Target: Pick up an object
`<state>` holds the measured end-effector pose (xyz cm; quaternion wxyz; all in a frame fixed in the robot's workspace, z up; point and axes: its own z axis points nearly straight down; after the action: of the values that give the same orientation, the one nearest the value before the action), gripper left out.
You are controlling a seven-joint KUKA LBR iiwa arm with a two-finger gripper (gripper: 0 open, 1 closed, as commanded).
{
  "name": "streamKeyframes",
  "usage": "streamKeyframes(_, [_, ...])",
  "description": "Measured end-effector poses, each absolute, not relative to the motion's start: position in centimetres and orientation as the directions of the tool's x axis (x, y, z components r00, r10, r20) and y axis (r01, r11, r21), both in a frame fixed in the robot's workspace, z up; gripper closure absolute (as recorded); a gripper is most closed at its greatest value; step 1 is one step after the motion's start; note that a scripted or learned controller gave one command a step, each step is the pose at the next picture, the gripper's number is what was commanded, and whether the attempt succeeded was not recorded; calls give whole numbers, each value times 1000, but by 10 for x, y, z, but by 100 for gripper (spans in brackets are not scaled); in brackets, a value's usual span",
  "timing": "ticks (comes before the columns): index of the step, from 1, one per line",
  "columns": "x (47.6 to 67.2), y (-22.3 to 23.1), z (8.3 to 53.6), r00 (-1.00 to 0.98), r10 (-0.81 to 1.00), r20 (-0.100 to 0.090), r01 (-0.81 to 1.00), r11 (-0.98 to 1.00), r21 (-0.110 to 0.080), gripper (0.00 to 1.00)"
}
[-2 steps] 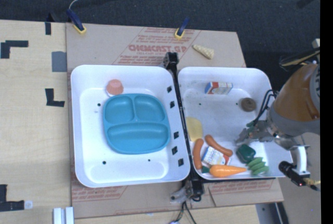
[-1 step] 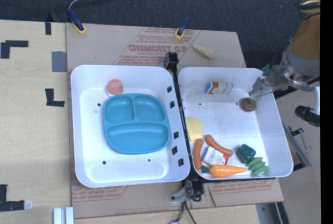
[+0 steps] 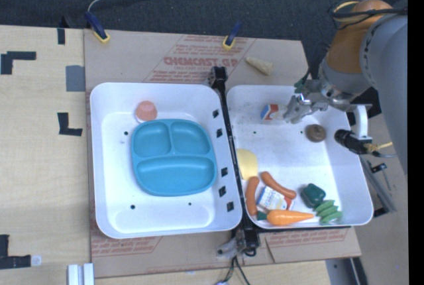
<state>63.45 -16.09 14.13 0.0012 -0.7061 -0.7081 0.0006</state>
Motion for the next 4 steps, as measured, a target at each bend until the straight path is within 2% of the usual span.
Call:
streamKeyframes(1, [635, -162, 142, -2, 1000, -1, 1000, 2, -1, 0])
streamKeyframes(2, [669, -161, 86, -3, 1000, -2, 1000, 3, 3, 0])
streamKeyframes(3, [669, -162, 96, -4, 1000, -6, 1000, 4, 3, 100])
streamKeyframes(4, [669, -101, 85, -2, 1000, 0, 1000, 2, 1, 100])
